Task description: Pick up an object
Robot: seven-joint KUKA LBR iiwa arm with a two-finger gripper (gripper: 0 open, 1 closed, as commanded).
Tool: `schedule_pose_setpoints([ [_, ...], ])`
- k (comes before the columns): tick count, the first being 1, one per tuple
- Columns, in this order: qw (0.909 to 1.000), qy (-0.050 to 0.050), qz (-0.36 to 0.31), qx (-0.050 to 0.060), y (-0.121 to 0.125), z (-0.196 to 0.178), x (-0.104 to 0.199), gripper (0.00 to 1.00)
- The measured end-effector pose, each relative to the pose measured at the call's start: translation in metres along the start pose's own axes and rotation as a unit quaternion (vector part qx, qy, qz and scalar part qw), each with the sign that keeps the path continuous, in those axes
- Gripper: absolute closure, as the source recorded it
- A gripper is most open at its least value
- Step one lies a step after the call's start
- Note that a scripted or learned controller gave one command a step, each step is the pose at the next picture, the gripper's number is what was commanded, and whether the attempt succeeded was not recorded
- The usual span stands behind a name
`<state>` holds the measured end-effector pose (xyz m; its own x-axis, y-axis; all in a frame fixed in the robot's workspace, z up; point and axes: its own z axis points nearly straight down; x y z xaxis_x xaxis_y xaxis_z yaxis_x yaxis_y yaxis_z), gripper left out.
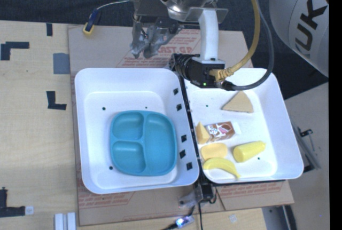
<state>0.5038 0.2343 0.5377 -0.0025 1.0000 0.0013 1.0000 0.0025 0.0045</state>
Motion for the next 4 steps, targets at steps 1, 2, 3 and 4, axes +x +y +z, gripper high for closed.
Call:
schedule_pose_setpoints([
  [1, 1.0, -0.004, 0.0, 0.009, -0.021, 0.086, -0.001, 1.0],
  [2, 1.0, 0.0, 0.001, 0.0, 0.019, 0.0, 0.0, 1.0],
  [3, 1.0, -0.004, 0.0, 0.009, -0.012, 0.08, -0.001, 1.0],
  [4, 1.0, 0.0, 0.001, 0.0, 0.029, 0.001, 0.0, 1.0],
])
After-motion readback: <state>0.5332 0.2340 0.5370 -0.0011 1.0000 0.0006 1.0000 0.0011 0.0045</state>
